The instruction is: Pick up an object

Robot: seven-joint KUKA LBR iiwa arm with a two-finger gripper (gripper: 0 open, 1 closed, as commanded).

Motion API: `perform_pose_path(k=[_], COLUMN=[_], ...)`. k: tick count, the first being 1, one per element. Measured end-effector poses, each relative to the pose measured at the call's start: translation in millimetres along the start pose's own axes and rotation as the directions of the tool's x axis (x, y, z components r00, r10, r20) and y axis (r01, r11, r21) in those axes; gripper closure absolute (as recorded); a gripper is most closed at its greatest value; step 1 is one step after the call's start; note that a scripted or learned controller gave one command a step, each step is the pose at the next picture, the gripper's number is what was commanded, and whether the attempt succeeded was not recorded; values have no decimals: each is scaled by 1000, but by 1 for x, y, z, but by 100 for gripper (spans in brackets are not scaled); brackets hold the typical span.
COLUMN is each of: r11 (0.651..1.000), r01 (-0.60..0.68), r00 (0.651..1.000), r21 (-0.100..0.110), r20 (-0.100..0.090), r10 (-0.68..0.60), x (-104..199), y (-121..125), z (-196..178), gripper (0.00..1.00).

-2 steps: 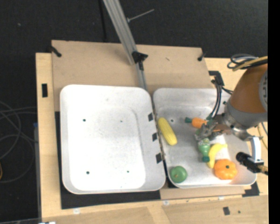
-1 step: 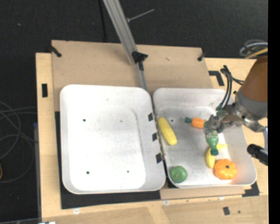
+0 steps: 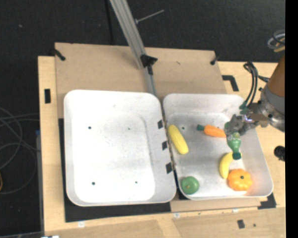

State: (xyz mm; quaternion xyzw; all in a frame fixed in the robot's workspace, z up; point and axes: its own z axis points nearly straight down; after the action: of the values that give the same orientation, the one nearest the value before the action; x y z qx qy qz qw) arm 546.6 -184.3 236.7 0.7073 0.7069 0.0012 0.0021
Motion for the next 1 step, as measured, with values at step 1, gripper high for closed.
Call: perform_pose_path(k=[1], r11=[1000], r01=[0], r00=[1000], r21=[0], r20=[0], r10=[0], x=[-1], y=[1], z=[-43], gripper=[100])
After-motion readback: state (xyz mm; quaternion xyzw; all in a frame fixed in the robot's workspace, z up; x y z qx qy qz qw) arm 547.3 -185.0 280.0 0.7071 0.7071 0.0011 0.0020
